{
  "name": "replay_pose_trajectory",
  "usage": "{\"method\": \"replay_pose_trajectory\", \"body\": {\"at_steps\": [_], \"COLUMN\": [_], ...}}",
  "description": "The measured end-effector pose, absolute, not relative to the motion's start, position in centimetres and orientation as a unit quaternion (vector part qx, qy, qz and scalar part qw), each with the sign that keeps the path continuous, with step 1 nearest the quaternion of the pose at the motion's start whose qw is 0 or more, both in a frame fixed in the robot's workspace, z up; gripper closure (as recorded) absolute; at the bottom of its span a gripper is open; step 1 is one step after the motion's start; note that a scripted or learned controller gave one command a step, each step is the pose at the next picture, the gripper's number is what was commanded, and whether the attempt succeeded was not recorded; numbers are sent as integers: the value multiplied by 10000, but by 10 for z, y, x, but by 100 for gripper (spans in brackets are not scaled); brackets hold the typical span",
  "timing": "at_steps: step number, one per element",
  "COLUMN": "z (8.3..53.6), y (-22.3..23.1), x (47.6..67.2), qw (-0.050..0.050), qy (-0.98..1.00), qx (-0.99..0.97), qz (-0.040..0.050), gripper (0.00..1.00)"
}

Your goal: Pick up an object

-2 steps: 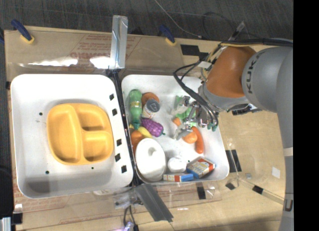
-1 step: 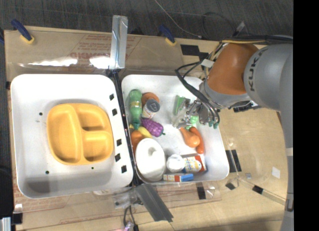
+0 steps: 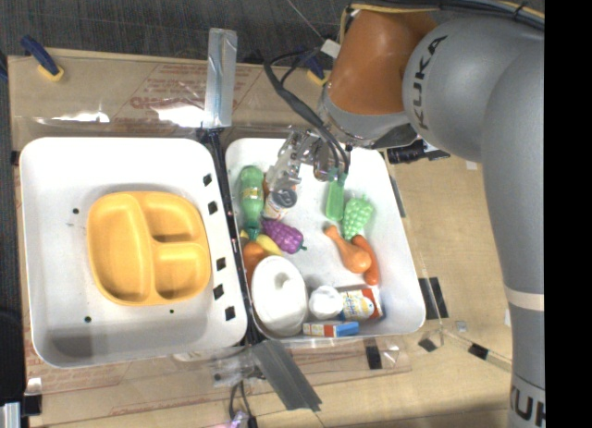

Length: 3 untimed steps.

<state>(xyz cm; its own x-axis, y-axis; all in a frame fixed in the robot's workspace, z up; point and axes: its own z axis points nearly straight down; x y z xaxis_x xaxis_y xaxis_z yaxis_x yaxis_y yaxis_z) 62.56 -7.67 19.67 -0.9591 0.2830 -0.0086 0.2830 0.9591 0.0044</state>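
Camera view: right bin (image 3: 400,260) crowded with toy food — green bottle (image 3: 251,191), purple eggplant (image 3: 283,235), green grapes (image 3: 357,215), orange carrot (image 3: 351,250), white cup (image 3: 278,295), small bottle (image 3: 347,304) lying flat. Hand (image 3: 294,165) hangs low over the bin's upper middle, just right of the green bottle, above the eggplant; nothing seen held, open or closed cannot be told. Left bin (image 3: 46,232) holds a yellow divided tray (image 3: 148,246). Both bins sit on a cardboard-covered counter (image 3: 120,84), taped.
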Motion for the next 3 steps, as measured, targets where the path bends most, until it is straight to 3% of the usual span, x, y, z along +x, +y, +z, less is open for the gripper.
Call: {"method": "replay_pose_trajectory", "body": {"at_steps": [1,2,3], "z": [233,251,277], "y": [-43,34,86], "x": [635,565,558], "qw": [18,9,11], "qy": [9848,9762,9612], "qx": [1735,2169,2760], "qz": [2,12,3], "gripper": [100,100,100]}}
